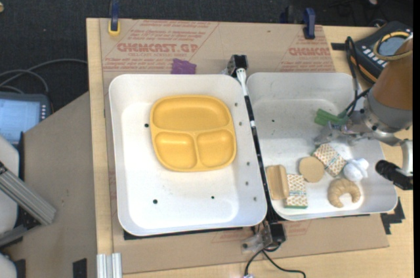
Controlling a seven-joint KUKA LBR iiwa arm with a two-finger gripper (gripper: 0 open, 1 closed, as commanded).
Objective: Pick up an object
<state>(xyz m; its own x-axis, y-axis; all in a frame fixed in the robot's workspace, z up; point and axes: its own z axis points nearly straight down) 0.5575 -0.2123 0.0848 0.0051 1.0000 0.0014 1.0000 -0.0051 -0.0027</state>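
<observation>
Reaching in from the right, the end effector (331,132) sits low in the right bin (289,90), just beside a small green piece (325,117). Whether it is spread or pressed together I cannot tell, since the wrist and cabling cover it.

Candidates to pick lie clustered in the near half of that bin: a patterned wrapped piece (329,159), a round tan cookie-like disc (312,170), a white knobbly item (356,170), a croissant-shaped toy (344,192), a tan slab (276,181) and a small printed packet (296,191). The left bin (131,158) bears a yellow divided plate (193,132).

All look like light toy food, probably stiff plastic or foam, little at risk of breaking. The disc lies flat and would likely slip; pinching across the croissant's narrower middle or the slab's long sides seems safer. Neighbours touch, so a descent could nudge them.
</observation>
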